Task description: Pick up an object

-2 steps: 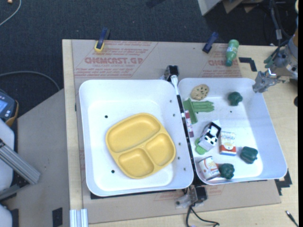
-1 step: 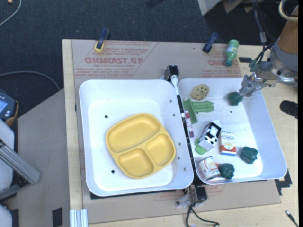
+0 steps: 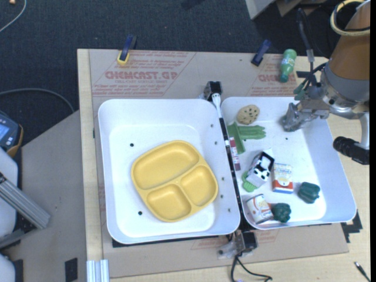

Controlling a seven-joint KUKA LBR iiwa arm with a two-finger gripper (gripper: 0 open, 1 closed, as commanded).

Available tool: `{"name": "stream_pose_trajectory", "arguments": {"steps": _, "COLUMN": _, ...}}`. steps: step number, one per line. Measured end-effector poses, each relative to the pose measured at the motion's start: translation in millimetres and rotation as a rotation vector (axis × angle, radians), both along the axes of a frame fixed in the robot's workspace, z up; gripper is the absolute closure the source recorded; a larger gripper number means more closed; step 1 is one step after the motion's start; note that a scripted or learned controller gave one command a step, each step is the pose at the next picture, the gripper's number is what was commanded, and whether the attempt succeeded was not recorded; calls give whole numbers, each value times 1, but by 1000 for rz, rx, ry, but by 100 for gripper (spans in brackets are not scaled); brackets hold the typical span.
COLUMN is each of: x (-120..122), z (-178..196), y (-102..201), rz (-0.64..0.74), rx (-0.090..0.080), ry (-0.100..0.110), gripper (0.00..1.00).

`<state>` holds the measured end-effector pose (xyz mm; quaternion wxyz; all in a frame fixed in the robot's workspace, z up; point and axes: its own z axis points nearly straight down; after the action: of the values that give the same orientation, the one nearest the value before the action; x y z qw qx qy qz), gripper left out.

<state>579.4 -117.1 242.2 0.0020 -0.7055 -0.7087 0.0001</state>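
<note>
— Where is your gripper?

— My gripper [image 3: 292, 120] hangs over the right bin [image 3: 332, 157], toward its one o'clock corner. I cannot tell its state from this slant.

— What lies below?

— A cookie [image 3: 248, 114] at eleven o'clock of the bin, with a green leafy toy [image 3: 249, 133] just beneath it. Near the centre sits a black-and-white cow toy [image 3: 259, 170], a small red-and-white carton [image 3: 283, 178] just beside it at three o'clock. A dark green pepper [image 3: 309, 191] lies toward five o'clock. Nothing touches me.

— And the other bin?

— The left bin [image 3: 114, 157] bears a yellow divided plate [image 3: 174, 180].
</note>
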Motion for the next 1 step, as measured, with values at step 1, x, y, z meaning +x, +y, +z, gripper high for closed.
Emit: {"name": "stream_pose_trajectory", "arguments": {"steps": 1, "x": -24, "z": 5, "y": 45, "rz": 0, "rx": 1, "ry": 0, "gripper": 100}}
